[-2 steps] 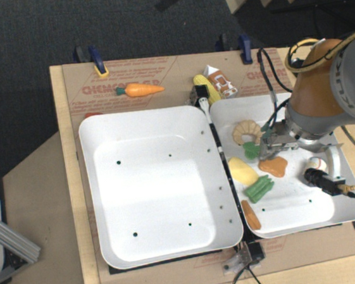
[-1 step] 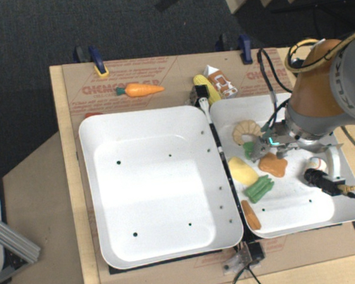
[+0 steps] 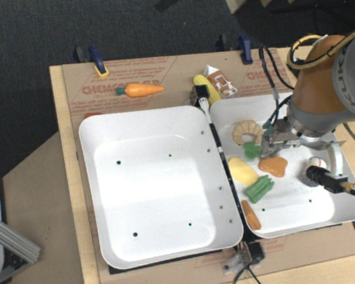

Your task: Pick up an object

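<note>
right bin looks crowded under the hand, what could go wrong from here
The hand sits low over a tight cluster in the right bin: an orange piece, a small green piece and a tan croissant-like item. It might nudge a neighbour or close on two at once. The yellow lemon-shaped toy and green ridged piece lie close by and could get pushed.

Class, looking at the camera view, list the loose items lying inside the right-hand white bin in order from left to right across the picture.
Yellow lemon-shaped toy → long thin orange-brown piece by the bin's lower left wall → green ridged toy vegetable → orange rounded toy piece. The beige croissant-shaped toy and the small green piece below it overlap these across, so I leave them out.
</note>
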Robot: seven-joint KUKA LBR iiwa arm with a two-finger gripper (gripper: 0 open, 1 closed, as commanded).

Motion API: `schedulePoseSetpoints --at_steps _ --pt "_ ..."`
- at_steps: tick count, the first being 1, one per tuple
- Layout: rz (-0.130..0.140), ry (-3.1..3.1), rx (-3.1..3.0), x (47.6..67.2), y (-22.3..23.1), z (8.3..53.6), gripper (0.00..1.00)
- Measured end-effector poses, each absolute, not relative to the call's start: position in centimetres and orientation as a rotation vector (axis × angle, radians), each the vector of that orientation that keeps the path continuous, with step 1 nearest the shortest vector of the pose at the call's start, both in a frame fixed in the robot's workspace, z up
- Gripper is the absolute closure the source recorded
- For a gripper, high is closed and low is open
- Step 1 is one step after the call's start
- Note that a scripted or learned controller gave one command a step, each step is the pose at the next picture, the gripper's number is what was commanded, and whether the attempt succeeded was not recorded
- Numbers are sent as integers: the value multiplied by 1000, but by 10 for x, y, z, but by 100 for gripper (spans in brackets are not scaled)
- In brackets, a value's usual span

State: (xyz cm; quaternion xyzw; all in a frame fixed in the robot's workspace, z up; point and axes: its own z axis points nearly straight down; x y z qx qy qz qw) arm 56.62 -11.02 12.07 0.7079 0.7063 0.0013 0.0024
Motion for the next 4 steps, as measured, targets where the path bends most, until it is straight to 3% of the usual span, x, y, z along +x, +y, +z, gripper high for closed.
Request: schedulePoseSetpoints --at_steps 1,2,3,4 --pt "3 2216 2222 566 -110 120 0" --pt "5 2214 2220 567 -110 131 100" --pt "4 2214 2221 566 -110 130 0" --pt "7 2213 2220 567 -110 141 100"
